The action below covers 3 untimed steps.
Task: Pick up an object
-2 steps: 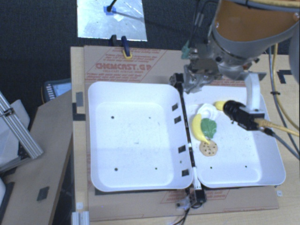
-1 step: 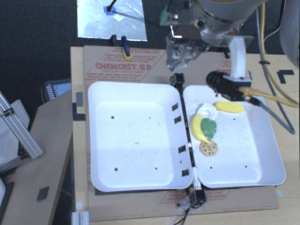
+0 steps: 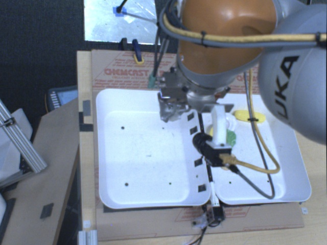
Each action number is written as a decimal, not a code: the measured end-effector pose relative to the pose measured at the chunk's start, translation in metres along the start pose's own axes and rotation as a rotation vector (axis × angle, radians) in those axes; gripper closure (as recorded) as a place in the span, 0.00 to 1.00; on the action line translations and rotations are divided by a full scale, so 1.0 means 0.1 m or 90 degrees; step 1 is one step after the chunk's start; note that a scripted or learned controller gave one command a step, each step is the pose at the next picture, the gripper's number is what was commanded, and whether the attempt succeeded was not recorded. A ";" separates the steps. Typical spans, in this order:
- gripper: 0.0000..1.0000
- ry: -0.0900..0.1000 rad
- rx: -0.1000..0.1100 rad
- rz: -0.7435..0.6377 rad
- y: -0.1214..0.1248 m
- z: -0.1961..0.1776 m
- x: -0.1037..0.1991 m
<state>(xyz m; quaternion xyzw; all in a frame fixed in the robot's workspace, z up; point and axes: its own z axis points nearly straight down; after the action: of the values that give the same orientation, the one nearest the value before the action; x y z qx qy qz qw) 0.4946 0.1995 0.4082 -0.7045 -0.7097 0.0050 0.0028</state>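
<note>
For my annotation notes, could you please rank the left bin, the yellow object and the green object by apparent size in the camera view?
1. Left bin, by far the largest.
2. Yellow object.
3. Green object.
Both objects are partly hidden by the arm, so their order is unsure.

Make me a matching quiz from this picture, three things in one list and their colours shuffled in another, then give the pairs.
Things:
1. Band above the robot's wrist
2. Left bin
3. Object beside the white piece in the right bin

Colours:
A. green
B. orange
C. white

Pairs: 1-B, 2-C, 3-A
</note>
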 end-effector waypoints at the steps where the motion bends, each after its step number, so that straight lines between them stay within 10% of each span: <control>1: 1.00 0.004 -0.014 0.000 0.52 -0.70 0.29; 3: 1.00 0.004 -0.011 -0.006 0.50 -0.89 0.29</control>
<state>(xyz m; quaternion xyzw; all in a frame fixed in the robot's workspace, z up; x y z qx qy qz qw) 0.5459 0.2287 0.4967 -0.7012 -0.7129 -0.0038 -0.0011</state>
